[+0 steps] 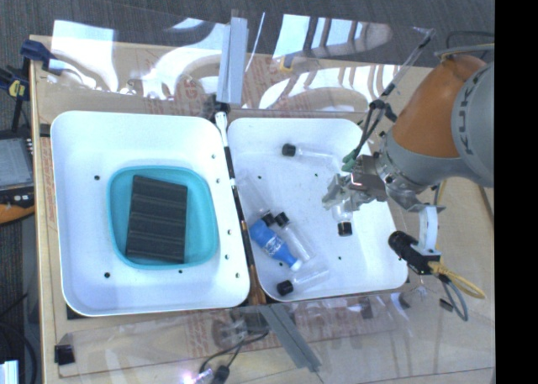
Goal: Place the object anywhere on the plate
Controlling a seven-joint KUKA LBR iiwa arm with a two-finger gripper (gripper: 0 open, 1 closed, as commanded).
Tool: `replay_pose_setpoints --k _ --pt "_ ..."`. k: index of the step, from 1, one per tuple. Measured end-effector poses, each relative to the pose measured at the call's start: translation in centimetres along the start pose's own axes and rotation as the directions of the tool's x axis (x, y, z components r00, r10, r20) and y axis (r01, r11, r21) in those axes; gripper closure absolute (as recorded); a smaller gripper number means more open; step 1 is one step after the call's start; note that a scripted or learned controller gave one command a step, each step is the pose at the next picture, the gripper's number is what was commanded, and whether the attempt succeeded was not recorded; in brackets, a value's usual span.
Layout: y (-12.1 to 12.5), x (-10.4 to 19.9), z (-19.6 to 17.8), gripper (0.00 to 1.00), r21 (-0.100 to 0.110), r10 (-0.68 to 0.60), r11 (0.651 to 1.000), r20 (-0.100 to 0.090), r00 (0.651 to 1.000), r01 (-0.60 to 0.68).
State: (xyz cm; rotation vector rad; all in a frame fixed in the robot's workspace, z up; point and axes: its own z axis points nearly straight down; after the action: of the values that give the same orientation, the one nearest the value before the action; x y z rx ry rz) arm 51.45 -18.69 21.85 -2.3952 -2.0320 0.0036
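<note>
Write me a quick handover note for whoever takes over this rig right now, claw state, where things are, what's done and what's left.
Claw: over the right bin, near its right side; open or shut can't be judged from here.
Things: blue plate sits in the left bin with a dark ribbed block on it. Clear bottles lie in the right bin: one blue-labelled, one near the front edge, one at the back.
Done: nothing visibly gripped.
Left: pick an object from the right bin and set it on the plate.

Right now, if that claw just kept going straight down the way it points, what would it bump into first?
Probably the bare floor of the right bin. The gripper hangs over it, with a small black cap close beside that line; depth is hard to judge.
</note>
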Motion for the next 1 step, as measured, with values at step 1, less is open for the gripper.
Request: replay_pose_setpoints --k 1 --pt "0.67 9.07 1.95 1.0 0.004 -0.068 0.998 -0.001 0.998 0.068"
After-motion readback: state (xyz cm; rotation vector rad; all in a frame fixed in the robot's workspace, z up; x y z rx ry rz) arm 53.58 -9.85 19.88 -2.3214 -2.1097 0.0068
